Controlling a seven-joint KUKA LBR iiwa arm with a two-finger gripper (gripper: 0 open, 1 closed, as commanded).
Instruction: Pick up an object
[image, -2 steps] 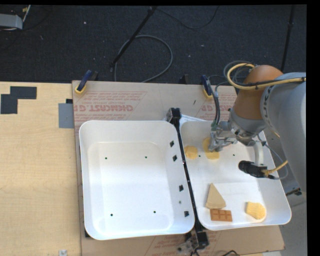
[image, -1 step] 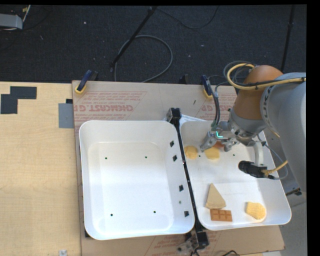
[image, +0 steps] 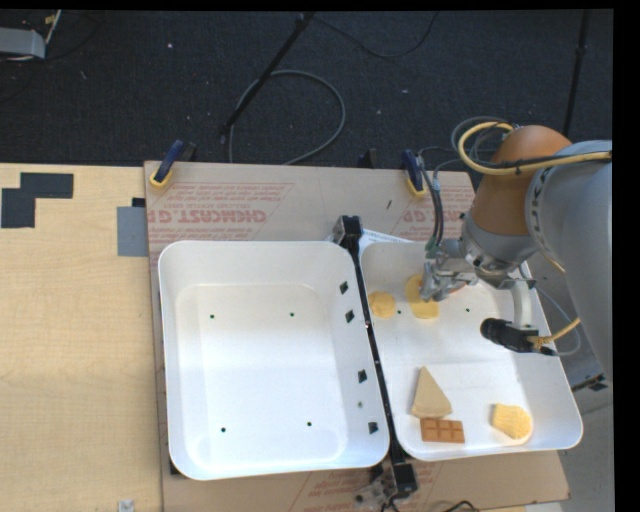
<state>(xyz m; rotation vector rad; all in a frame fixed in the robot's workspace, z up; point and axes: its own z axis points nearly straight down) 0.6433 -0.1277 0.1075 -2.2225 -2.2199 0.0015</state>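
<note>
My gripper (image: 434, 287) hangs low over the far part of the right bin (image: 560, 395). It is right above a small yellow piece (image: 425, 309), which it partly covers. A second yellow bit (image: 413, 288) peeks out at the gripper's left side. A round yellow piece (image: 382, 304) lies just left of them, near the divider. Nearer the front lie a tan wedge (image: 431, 393), a brown waffle square (image: 442, 431) and a yellow chunk (image: 511, 421). Nothing is visibly lifted.
The left bin (image: 200, 270) sits beside the right one, with a black clip strip (image: 362, 330) along their shared edge. A black fitting with a yellow cable (image: 508, 334) juts from the arm over the right bin. Clamps (image: 171, 162) hold the cardboard base at the back.
</note>
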